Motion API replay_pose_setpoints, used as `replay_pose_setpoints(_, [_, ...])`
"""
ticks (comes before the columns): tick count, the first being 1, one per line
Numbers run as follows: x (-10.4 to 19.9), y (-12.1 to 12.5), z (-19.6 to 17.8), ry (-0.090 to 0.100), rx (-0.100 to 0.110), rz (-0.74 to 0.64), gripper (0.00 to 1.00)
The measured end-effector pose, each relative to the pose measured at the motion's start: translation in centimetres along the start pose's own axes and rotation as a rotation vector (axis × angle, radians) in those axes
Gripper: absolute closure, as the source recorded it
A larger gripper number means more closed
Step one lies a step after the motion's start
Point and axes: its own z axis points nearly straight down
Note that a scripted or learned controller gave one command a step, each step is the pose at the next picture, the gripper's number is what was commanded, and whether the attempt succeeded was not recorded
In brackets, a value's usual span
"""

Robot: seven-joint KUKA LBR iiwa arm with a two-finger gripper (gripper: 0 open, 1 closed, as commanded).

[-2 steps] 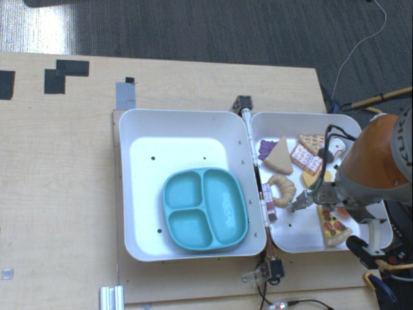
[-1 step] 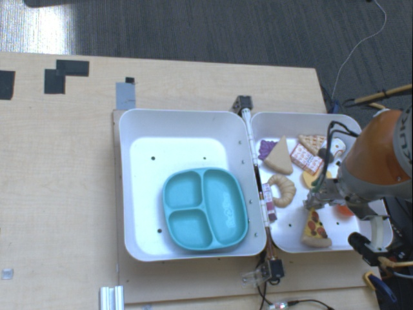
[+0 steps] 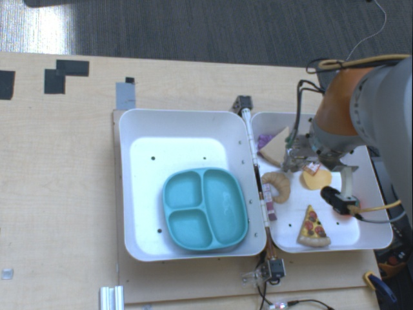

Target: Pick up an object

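The right white bin (image 3: 374, 239) holds several toy foods. A pizza slice (image 3: 313, 227) lies near its front edge, a tan croissant (image 3: 279, 185) by its left wall, and a yellow round piece (image 3: 317, 179) in the middle. A beige wedge (image 3: 273, 149) and a small purple item (image 3: 264, 139) sit at the back left. My gripper (image 3: 299, 159) hangs low over the bin, between the beige wedge and the yellow piece, just above the croissant. Nothing visible is lifted off the bin floor. The wrist hides the bin's back right part.
The left white bin (image 3: 126, 173) carries a blue three-part plate (image 3: 205, 208). A black part with a cable (image 3: 337, 199) sticks out below the wrist over the right bin. The divider wall between the bins (image 3: 257, 179) runs close to the croissant.
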Motion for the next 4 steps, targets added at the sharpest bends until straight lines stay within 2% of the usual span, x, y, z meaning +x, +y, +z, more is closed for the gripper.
replay_pose_setpoints(1, [-0.1,0.0,0.0,-0.001,0.001,-0.001,0.0])
replay_pose_setpoints(2, [0.0,0.1,-1.1,-0.001,-0.002,-0.006,1.0])
replay_pose_setpoints(3, [-9.4,0.6,0.8,-0.005,-0.003,0.001,1.0])
replay_pose_setpoints(4, [-9.3,0.5,0.9,-0.002,-0.001,0.0,0.0])
